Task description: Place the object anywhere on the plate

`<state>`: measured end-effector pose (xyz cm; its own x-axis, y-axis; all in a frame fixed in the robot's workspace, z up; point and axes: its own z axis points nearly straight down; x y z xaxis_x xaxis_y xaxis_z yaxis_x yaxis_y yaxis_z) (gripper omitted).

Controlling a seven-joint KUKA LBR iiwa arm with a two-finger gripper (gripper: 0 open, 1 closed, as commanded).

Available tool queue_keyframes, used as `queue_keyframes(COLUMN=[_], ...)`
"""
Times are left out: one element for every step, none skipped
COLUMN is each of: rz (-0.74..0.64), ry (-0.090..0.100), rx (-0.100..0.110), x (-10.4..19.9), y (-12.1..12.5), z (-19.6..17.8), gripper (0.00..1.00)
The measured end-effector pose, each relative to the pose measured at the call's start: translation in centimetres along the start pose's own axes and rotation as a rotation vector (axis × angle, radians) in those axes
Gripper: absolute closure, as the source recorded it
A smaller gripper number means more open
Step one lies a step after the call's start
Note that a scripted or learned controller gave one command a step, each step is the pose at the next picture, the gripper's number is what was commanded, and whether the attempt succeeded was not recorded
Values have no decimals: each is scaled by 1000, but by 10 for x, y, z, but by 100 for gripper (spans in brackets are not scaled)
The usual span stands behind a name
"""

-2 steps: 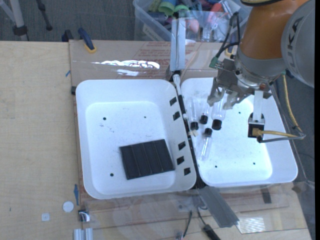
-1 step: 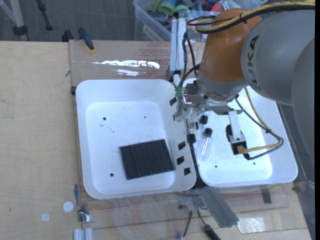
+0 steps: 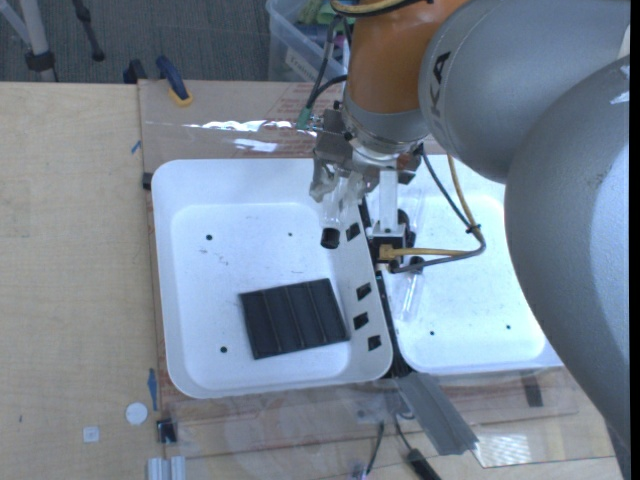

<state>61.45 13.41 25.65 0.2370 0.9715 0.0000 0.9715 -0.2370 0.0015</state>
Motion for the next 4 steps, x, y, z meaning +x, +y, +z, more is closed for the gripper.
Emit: queue_keyframes(rz=[318, 176, -129, -418], ry=[0, 1, 1, 0], rx=[1, -1, -2, 1], x=[95, 95, 96, 100], y=[12, 5, 8, 29], z=[28, -32, -45, -15], gripper=[100, 100, 100, 100])
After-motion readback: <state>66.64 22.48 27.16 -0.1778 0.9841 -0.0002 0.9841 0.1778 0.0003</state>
